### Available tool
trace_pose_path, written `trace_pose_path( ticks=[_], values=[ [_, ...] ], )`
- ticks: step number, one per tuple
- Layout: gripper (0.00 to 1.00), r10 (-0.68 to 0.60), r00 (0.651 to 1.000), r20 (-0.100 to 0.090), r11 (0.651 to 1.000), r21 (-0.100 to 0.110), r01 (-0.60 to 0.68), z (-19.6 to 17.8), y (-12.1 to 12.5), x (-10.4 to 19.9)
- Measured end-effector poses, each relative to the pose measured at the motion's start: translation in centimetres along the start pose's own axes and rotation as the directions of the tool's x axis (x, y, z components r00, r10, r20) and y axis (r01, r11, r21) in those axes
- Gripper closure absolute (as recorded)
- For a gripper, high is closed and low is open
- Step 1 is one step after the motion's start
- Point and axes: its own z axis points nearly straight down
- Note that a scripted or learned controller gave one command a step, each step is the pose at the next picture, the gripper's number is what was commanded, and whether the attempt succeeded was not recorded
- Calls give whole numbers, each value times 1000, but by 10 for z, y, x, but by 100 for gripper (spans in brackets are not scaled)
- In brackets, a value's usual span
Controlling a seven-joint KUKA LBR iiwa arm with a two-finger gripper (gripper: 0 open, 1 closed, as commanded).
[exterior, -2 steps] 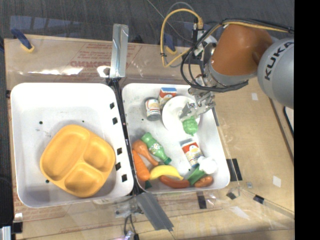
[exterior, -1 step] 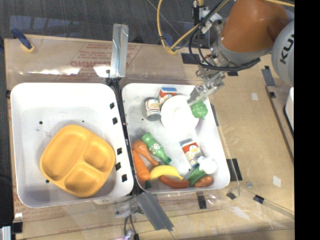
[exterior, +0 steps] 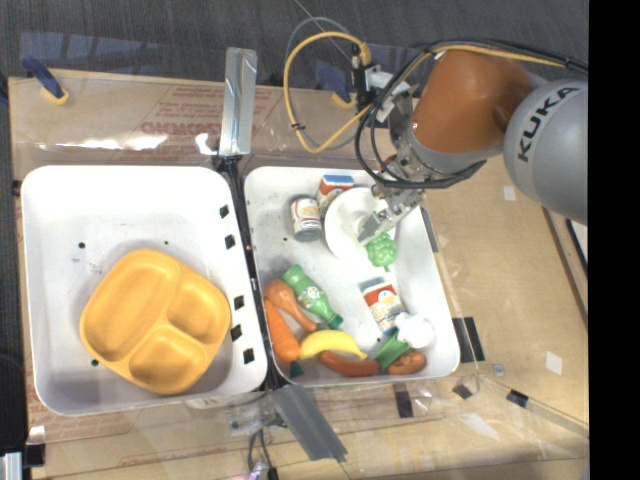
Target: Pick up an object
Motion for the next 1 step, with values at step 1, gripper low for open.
trace_pose_path(
  ticks=[1],
  values=[
    [100, -299, 954, 6, 954, 0, 299, -13, -9, -13]
  ],
)
